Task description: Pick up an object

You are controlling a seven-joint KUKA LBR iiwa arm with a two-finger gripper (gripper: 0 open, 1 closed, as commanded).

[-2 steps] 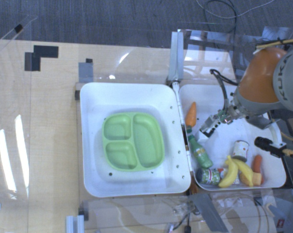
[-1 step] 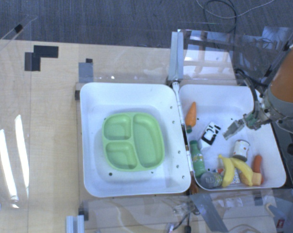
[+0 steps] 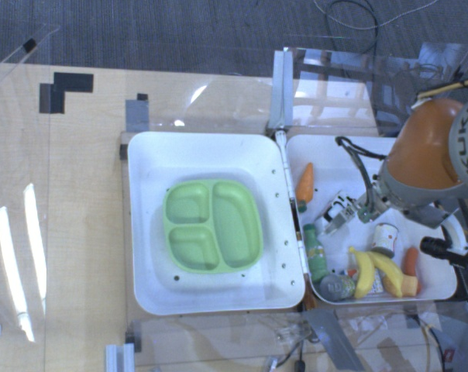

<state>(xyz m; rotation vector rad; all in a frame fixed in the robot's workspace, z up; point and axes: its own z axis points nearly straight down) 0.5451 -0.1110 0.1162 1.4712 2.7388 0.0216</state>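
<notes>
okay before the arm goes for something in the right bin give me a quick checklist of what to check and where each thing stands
1. Gripper over the right bin: ok.
2. Nothing visibly between its fingers: ok.
3. Finger opening: cannot tell, too small.
4. Targets available: carrot, green bottle, bananas: ok.
5. Bananas sit crowded against neighbouring items at the near edge: not ok for a clean grasp.
6. Green divided plate lies in the left bin, out of the way: ok.

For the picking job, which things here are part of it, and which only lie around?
Part of the job:
- two-finger gripper, low in the right white bin
- orange carrot
- green bottle
- yellow bananas

Only lying around:
- green three-compartment plate in the left white bin
- black cable on the floor
</notes>
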